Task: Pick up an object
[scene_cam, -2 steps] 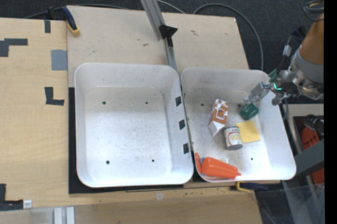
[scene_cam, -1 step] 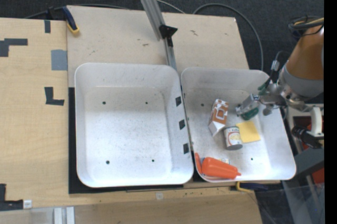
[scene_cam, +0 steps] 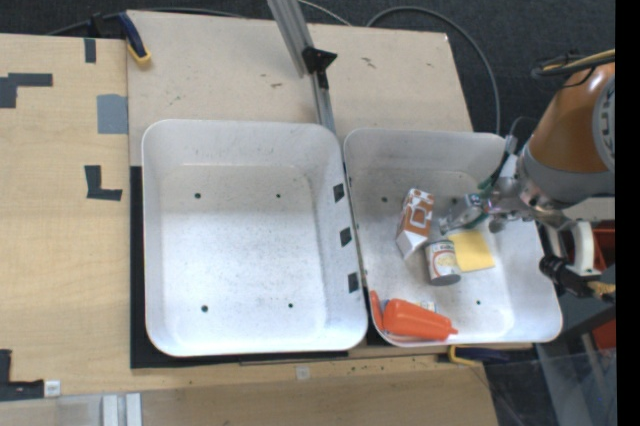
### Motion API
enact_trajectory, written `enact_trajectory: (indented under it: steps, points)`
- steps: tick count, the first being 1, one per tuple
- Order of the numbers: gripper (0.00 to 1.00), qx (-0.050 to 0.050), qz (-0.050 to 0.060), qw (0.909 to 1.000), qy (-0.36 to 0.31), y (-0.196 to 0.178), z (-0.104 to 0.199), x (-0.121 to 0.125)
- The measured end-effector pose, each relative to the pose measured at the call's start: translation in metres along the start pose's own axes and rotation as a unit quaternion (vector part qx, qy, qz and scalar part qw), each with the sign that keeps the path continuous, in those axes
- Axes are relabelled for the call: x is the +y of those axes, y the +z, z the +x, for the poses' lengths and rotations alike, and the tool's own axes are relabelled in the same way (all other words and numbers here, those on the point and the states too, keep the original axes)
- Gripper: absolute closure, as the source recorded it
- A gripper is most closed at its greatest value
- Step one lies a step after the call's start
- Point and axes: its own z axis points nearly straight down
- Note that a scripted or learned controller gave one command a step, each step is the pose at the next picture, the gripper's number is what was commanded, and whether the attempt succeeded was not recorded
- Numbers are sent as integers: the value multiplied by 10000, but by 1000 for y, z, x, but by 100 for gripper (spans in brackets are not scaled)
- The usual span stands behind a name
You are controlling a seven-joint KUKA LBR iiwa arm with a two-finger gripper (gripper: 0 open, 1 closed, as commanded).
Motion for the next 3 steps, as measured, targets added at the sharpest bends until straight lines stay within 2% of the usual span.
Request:
enact_trajectory:
  steps: [1, 2, 3]
  points:
    - [0, -15, -33, 10000, -4, 43, 0, 1]
    - [100, -16, -45, 10000, -10, 31, 0, 1]
    - [100, -9, -51, 10000, -9, -18, 5, 10]
